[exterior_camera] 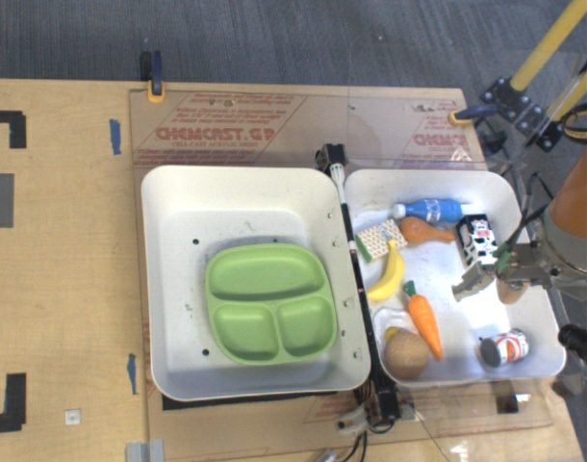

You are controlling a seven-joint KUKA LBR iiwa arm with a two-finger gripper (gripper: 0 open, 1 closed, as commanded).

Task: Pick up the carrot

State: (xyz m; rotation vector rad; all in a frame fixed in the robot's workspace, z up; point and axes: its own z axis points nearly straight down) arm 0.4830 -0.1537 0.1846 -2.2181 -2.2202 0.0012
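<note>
At the near edge of the bench, we see the two shallow white bins side by side: the left bin (168, 287) holds a green divided plate (270, 301) with three compartments, lying flat near its middle, and the right bin (510, 195) holds a scatter of small objects. Nearest to us in the right bin we note a round brown potato (406, 351) in the near left corner and a small red-and-white can (505, 347) lying on its side toward the near right corner. Just beyond the potato lies the carrot (425, 322), orange with a green top, its tip pointing toward the near edge and almost touching the potato; it rests on the bin floor, free of any grasp. Beside its leafy end, we find a yellow banana (391, 274) curving along the bin's left wall. To the right, the gripper (473, 282) hangs over the bin floor, well apart from the carrot; we cannot tell how its claw is set, since the metal parts merge in the glare. Farther back, we mark a chequered packet (375, 239), an orange-brown drumstick-shaped toy (428, 230), a black-and-white toy cow (478, 239), and a blue bottle (430, 209) lying along the far wall. Beyond the bins, a printed cardboard sheet (226, 123) covers the bench.
</note>
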